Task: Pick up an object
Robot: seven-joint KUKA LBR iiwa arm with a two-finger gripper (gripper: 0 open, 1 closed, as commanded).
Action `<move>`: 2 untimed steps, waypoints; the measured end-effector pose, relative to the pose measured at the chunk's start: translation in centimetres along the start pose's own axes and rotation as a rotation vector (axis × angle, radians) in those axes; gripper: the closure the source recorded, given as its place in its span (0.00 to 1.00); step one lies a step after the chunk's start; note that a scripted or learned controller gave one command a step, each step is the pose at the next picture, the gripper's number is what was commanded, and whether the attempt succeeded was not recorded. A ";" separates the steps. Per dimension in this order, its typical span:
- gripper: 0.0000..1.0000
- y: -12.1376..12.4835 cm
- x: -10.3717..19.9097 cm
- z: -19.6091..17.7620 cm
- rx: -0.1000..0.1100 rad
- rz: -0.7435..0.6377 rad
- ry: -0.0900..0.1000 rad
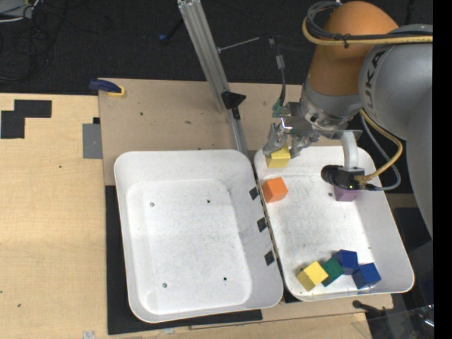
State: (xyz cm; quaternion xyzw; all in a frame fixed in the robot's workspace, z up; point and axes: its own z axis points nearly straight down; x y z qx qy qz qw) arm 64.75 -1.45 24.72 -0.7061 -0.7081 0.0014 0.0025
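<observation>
Looks like the gripper (284, 145) is clamping its jaws on the yellow block (278, 158) over the right bin (395, 256). Next it's needing a clean lift.

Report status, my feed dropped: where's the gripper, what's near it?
Gripper at right bin's far left corner, fingers around yellow block. Orange block just below. Nothing blocking.
</observation>
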 end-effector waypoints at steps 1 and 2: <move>1.00 -1.6 4.1 0.9 0.002 0.000 0.000; 1.00 -1.9 8.6 1.9 0.001 -0.001 0.000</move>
